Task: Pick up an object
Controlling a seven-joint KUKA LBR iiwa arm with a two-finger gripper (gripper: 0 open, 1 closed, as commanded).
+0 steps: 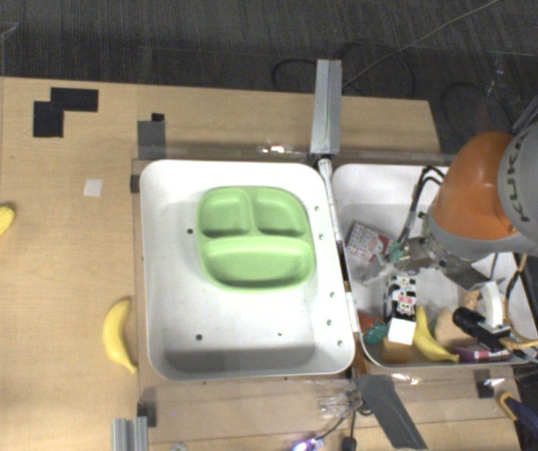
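We find the gripper (pixel 402 263) low in the right bin (pixel 372 188), over clutter; a banana (pixel 428 338) lies just below. Grasp state undeterminable; nothing lifted yet.

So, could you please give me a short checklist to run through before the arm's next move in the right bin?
1. Gripper is over the right bin: ok.
2. An object lies within reach below it, the black and white item: ok.
3. Something is between the fingers: cannot tell, the wrist hides them.
4. Neighbours leave room: not ok, the banana and white block crowd it.
5. Green tray in the left bin is out of the path: ok.
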